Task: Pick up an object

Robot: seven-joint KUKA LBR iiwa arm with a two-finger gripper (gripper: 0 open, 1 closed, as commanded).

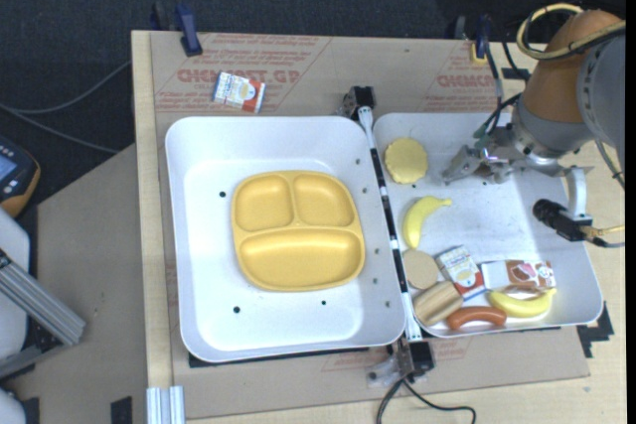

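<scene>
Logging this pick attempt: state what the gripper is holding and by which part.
Nothing is held. The gripper hangs over bare floor at the back of the right bin, between the round yellow disc and the arm, with nothing between its fingers.

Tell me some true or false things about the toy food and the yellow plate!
1. The yellow divided plate sits in the left bin. True.
2. A banana lies on the plate. False: it lies in the right bin.
3. The gripper is above the right bin. True.
4. The hot dog lies outside both bins. False: it is in the right bin, near the front.
5. A small carton lies on the bench behind the left bin. True.
</scene>
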